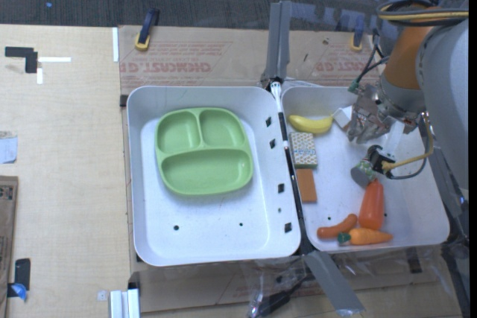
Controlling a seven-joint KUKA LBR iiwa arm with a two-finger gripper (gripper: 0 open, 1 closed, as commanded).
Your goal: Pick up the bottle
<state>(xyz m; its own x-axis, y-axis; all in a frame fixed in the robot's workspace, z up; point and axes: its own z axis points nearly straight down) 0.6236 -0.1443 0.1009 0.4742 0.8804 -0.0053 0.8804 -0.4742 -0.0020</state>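
While the arm (417, 48) reaches in from 3 o'clock, its pincer (364, 126) hangs over the right bin (425, 223), near its 12 o'clock rim; whether it is released or clenched I cannot tell. At about 5 o'clock from the pincer, the orange bottle (370, 201) lies apart from it, grey cap toward 12 o'clock. Just below lie 2 carrots (354, 231). A banana (311, 123) sits at 9 o'clock from the pincer. A green plate (203, 151) fills the left bin (149, 234).
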